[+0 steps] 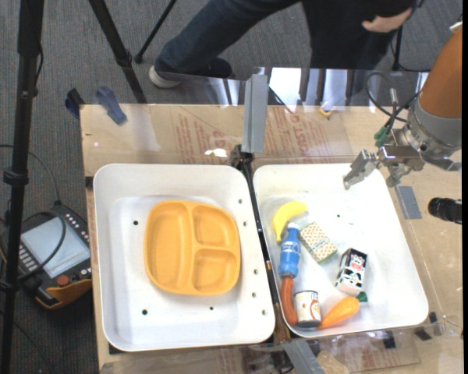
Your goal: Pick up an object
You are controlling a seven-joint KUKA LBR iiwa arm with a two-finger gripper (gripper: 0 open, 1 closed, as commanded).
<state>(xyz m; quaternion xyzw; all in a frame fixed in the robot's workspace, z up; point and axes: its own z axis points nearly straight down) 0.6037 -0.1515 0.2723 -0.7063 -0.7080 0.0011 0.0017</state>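
My gripper (372, 174) hangs over the far right corner of the right bin (398, 232), fingers spread open with nothing between them. Below it in that bin lie a yellow banana (287, 215), a blue bottle (289, 252), a small patterned box (318, 241), a black-and-white carton (352, 271), a can (307, 306), an orange carrot (340, 312) and a red-orange stick (287, 296). All of these lie toward the bin's near left, well apart from the gripper.
The left bin (125, 209) holds an orange divided plate (193, 248). A grey post (255, 119) stands at the far end between the bins. A person (296, 14) stands behind the bench. A tripod (23, 92) and a pendant (51, 255) are at the left.
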